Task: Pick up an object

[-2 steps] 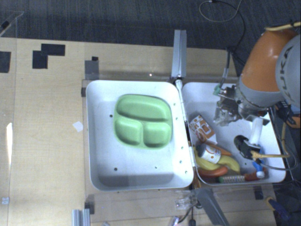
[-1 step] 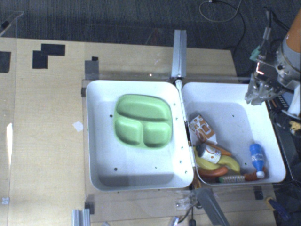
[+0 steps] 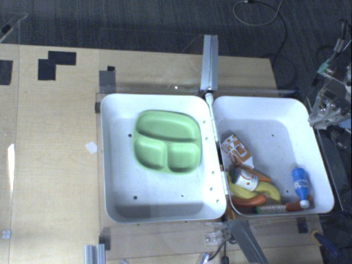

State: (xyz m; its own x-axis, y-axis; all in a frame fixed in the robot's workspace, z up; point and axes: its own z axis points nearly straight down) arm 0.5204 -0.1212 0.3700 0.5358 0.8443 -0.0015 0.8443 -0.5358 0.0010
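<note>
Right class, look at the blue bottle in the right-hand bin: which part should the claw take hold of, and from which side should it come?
Probably the middle of the blue bottle, coming straight down from above. It lies flat on the floor of the right bin, its cap pointing toward the near wall and its long sides mostly free. Closing across its narrow width suits the rounded body; the near wall and the toys beside it crowd a sideways approach.
</note>
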